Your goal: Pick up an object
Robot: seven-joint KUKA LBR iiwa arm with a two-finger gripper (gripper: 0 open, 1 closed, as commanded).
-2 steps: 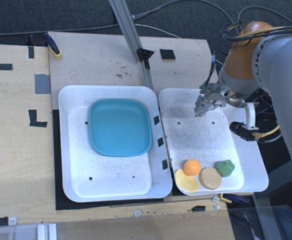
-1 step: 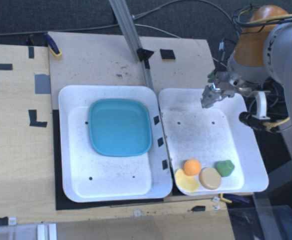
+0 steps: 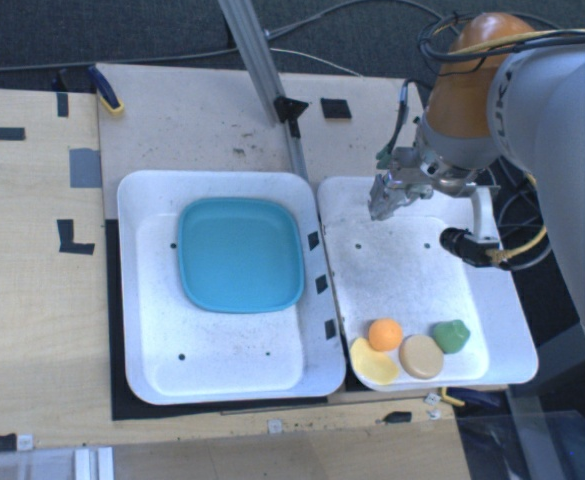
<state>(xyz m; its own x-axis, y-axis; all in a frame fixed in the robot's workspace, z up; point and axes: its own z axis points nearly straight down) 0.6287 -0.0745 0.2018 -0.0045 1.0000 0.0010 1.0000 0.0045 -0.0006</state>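
My gripper (image 3: 385, 206) hangs over the far left corner of the right bin (image 3: 412, 268), well above its floor, with nothing seen between its fingers. Four small objects cluster at the near edge of that bin: an orange ball (image 3: 384, 335), a yellow flat piece (image 3: 373, 364), a tan round piece (image 3: 421, 357) and a green piece (image 3: 451, 336). They lie far from the gripper, toward the front of the bin.
The left bin (image 3: 152, 268) holds a blue square plate (image 3: 240, 254). A slanted metal pole (image 3: 262, 63) rises behind the bins. Cables and a black fitting (image 3: 472, 248) hang by the arm on the right side of the right bin.
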